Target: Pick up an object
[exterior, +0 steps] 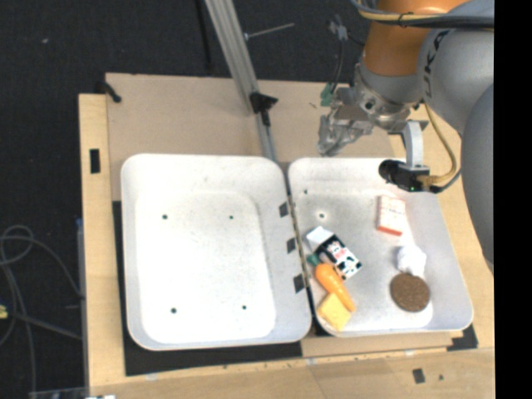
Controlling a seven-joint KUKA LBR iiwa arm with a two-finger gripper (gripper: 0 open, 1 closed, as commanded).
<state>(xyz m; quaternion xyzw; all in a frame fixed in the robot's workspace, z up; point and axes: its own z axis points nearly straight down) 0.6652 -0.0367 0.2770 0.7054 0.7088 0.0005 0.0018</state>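
Yellow block (334, 312) lies in right bin (449, 248); gripper (332, 144) above, opening unclear.

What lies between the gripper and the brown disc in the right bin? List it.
Little does. The gripper hangs above the far rim of the right bin. The brown disc lies near the bin's near right corner. Along that line lie the small red-and-white box and a white lump, both low on the floor.
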